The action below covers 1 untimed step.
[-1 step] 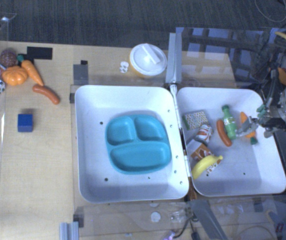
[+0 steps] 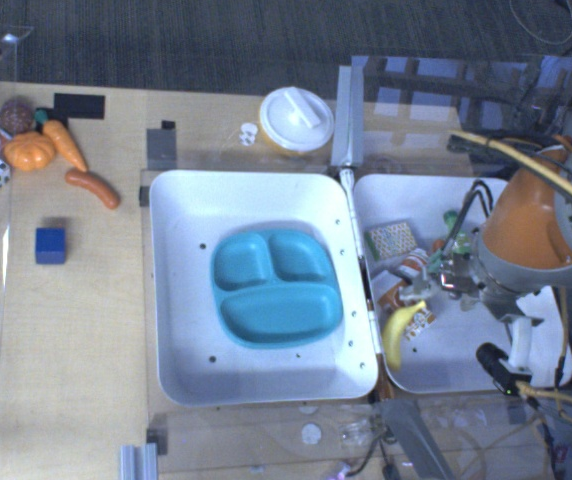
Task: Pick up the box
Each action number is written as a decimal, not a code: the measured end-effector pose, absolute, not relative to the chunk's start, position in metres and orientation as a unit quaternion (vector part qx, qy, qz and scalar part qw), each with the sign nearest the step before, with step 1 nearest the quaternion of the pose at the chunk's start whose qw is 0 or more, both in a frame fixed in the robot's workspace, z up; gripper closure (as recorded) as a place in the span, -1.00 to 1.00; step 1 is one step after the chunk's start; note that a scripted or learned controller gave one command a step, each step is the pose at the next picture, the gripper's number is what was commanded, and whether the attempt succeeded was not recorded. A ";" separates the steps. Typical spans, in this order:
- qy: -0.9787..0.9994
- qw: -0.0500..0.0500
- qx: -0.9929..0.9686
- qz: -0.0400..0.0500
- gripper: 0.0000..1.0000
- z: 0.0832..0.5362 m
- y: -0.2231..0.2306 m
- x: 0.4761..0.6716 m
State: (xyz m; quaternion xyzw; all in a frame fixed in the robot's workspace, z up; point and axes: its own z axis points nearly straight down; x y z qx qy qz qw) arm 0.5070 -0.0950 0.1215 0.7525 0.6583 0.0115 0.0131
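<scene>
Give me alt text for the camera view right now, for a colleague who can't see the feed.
The grey-and-orange arm reaches from the right into the right bin, its pincer low over a small cluster of items including a banana and a green patterned box. The left bin holds a blue divided tray. Toy vegetables and a blue cube lie on the bench at left.

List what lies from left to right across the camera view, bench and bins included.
Blue cube → orange sausage → blue divided tray in the left bin → banana in the right bin → gripper on the orange-banded arm.
</scene>
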 end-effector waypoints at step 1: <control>0.757 0.010 0.653 0.008 -1.00 0.118 -0.121 0.577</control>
